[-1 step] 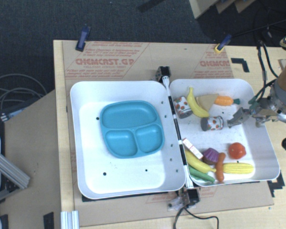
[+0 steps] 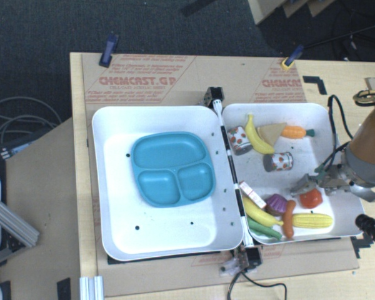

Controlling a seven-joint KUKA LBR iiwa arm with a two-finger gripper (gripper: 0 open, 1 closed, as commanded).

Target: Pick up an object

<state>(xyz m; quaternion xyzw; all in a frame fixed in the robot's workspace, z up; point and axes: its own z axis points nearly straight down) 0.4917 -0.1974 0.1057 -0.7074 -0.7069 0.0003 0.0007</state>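
Camera view looks down at a slant on a bench [image 2: 144, 74] carrying two white bins side by side. Red print on the bench reads "CHEMCAST", partly cut off by the bins.

Left bin [image 2: 112, 167] holds a blue divided plate [image 2: 172, 167].

Right bin [image 2: 312, 114] holds play food: a banana [image 2: 257, 136], a beige wedge [image 2: 274, 131], a carrot [image 2: 295, 131], two small cans [image 2: 239, 140] [image 2: 279, 161] with patterns too small to read, a red tomato [image 2: 310, 199], a corn cob [image 2: 311, 220], a sausage [image 2: 289, 217], a purple piece [image 2: 275, 202], a yellow piece [image 2: 259, 212], a green piece [image 2: 265, 230] partly hidden beneath the others, and a white box [image 2: 252, 195] with a red stripe, its lettering illegible.

Arm [image 2: 365, 145] enters from the right, mostly cut off by the frame edge. Its gripper [image 2: 315, 181] sits low over the right bin, just above the tomato. Whether the fingers are spread or pressed together cannot be told; they are dark and blurred. Nothing shows between them.
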